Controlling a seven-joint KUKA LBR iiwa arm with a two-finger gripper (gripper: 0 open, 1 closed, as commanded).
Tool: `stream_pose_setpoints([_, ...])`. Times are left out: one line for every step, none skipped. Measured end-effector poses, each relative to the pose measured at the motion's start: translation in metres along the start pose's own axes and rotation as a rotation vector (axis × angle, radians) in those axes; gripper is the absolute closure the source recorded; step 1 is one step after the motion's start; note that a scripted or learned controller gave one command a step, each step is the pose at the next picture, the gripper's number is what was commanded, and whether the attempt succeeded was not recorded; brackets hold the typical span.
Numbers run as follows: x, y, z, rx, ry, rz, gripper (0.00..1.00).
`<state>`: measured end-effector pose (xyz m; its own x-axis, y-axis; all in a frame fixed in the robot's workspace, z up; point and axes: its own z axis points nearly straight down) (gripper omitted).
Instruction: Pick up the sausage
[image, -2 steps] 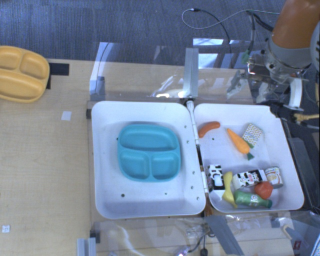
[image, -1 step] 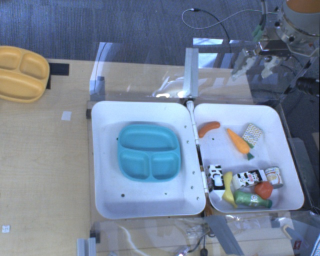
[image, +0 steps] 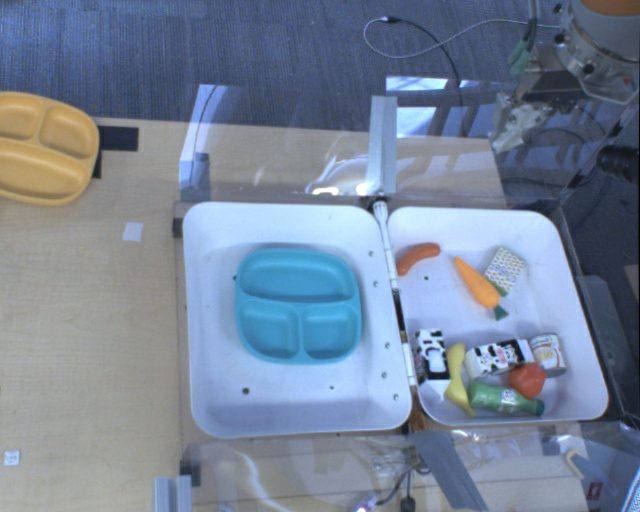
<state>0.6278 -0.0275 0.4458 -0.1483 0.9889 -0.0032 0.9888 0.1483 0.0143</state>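
Overhead, the gripper (image: 520, 95) hung at the top right corner, beyond the far rim of the right bin (image: 560, 240) and well apart from everything in it. Its tip was a pale blur against clear panels, so I could not tell how it was set, and the arm (image: 600, 30) above it was cut off by the frame edge. The sausage (image: 417, 256) lay in the right bin's near-left part of the far end, just beside the divider, tilted, with nothing touching it. A carrot (image: 478, 284) lay near it, and a small patterned packet (image: 505, 268) just beyond that. Along the bin's near wall a crowd of items overlapped: a green bottle (image: 503, 399), a yellow banana (image: 457, 378), a tin (image: 546, 352) and a cow-patterned carton (image: 497, 357), partly hiding one another. The left bin (image: 210, 400) held a blue divided plate (image: 297, 303). A yellow tray (image: 45, 147) sat on the bench, cut by the left edge.
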Motion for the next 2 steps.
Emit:
stream_pose_setpoints([0.001,0.001,-0.012,-0.007,-0.002,-0.005,1.0])
stream_pose_setpoints([0.002,0.003,-0.025,-0.014,-0.004,-0.011,1.0])
